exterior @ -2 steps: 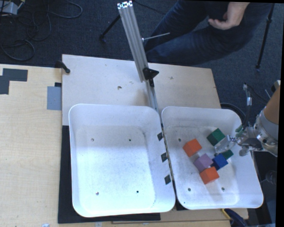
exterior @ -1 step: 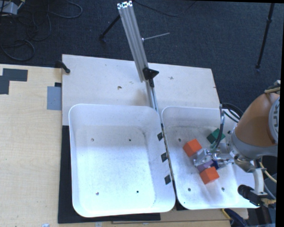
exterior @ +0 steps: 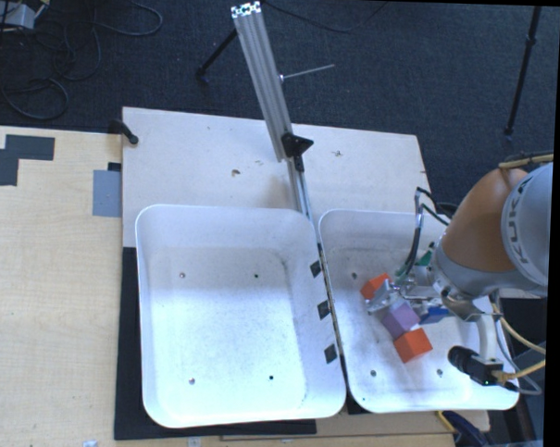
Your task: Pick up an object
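Gripper point(exterior: 394, 302) grip state unclear, over boxy purple block point(exterior: 401, 318), orange cubes point(exterior: 412, 345), right bin point(exterior: 353, 240)

A silver aluminium rail point(exterior: 269, 90) slants from the top of the view down to the seam between the bins. Black cables point(exterior: 76, 24) lie on the dark carpet point(exterior: 407, 66) beyond the bench's far-left corner.
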Motion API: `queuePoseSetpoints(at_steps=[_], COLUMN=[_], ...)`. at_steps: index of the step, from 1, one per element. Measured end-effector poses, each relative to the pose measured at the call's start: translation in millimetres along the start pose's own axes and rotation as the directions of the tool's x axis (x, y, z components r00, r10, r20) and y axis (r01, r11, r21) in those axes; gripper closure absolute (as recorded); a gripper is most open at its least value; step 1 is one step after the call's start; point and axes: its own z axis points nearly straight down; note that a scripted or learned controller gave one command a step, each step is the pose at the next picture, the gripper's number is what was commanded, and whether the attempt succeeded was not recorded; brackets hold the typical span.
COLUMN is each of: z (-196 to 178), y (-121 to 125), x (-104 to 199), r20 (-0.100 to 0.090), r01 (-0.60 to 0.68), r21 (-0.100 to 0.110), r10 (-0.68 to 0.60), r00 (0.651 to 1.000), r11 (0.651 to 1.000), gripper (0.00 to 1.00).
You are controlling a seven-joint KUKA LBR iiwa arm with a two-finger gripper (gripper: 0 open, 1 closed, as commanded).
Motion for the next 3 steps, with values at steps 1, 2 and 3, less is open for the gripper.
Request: queuePoseSetpoints(at_steps=[1,2,3], z=[13,-9,19], y=[-12,-33,19], x=[5,-21,35], r20=[-0.002,-0.004,-0.003], r01=[0.001,-0.002,0.005], r21=[0.011,0.013,0.007], r10=[0.0,0.002,-0.005], r00=[1.0,1.0,1.0], r11=[1.0,1.0,1.0], gripper=[0.0,0.0,0.0])
